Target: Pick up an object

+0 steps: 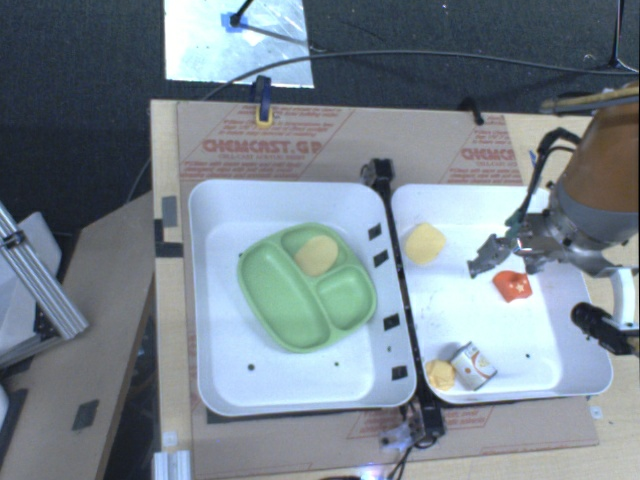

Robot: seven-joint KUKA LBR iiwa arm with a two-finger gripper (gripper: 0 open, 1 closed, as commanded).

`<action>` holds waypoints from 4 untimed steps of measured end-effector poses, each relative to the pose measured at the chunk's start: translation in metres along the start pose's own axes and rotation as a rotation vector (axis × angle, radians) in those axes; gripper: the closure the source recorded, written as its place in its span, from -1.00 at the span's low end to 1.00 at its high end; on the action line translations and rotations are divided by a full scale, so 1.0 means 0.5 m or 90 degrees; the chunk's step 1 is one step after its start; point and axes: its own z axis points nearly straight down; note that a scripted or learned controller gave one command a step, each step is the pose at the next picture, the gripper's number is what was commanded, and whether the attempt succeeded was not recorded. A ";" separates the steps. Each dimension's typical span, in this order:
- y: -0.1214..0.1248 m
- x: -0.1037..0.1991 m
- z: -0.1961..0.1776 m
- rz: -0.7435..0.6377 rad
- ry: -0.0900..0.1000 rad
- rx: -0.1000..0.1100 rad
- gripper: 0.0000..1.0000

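My gripper (508, 258) hangs over the middle of the right bin (560, 368), open, with one dark finger (486, 258) reaching out to the left. A small red object (513, 286) lies on the bin floor just below the fingers, not held. A yellow lump (424, 243) sits to the left near the divider. At the bin's front left, a small tin can (473, 365) lies next to a small yellow piece (440, 373).
The left bin (215, 268) holds a green divided plate (300, 303) with a pale yellow item (317, 255) in its upper compartment. The grey and orange arm (600, 178) comes in from the right over the right bin's far side.
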 end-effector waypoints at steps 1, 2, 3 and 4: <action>0.005 0.013 0.088 0.001 0.001 0.003 -1.00; 0.019 0.016 0.206 0.001 0.001 0.002 -1.00; 0.019 0.017 0.297 0.002 0.001 0.003 -1.00; 0.022 0.016 0.271 0.002 0.000 -0.001 1.00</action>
